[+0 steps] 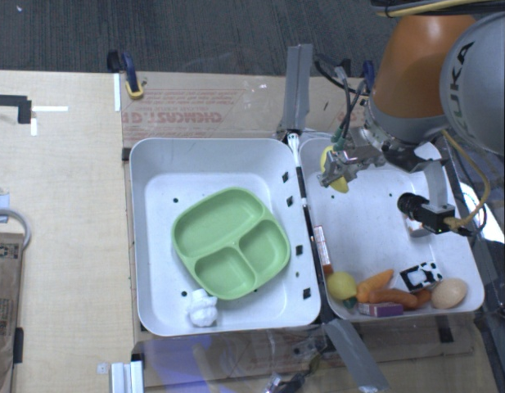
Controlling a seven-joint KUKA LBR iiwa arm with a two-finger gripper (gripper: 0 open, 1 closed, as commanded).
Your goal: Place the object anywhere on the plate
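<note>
Gripper (337,173): clenched on a yellow object (335,170), raised over the right bin (383,244). Green plate (230,242): in the left bin (154,219).

- The arm (448,64) comes in from the upper right, big grey body with the orange band up top.
- Wrist bends down and left, cables trailing off it.
- The gripper (337,173) points left, fingers pinched on a small yellow object (340,184).
</note>
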